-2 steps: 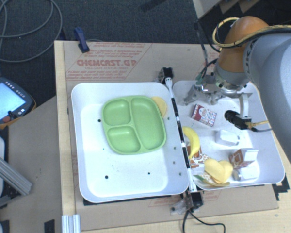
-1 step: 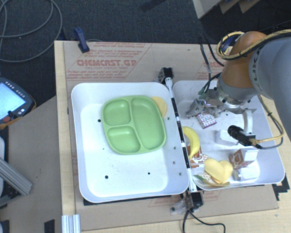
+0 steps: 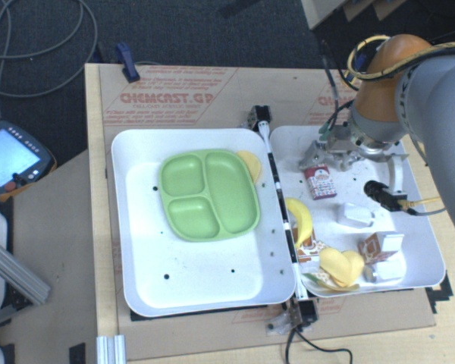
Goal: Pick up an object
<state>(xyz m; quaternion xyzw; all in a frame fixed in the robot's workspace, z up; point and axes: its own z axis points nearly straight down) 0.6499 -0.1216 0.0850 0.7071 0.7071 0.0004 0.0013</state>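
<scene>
Pincer (image 3: 324, 158) hangs low in the right bin (image 3: 421, 226), its grip state impossible to tell, directly above the small red carton (image 3: 321, 182), seemingly positioned to grab it, while a banana (image 3: 300, 220) lies nearer the divider.

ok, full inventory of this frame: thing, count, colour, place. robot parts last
bins: 2, white, side by side on the bench
divided plate: 1, green, left bin
yellow piece: 1, left bin, partly under the plate's far right edge
small carton: 1, red and white, right bin, below the gripper
banana: 1, yellow, right bin, left wall
white block: 1, right bin, middle
brown-and-white carton: 1, right bin, near right
yellow lumps: pile, right bin, near edge
arm: 1, grey, orange band
gripper: 1, over right bin's far end
</scene>
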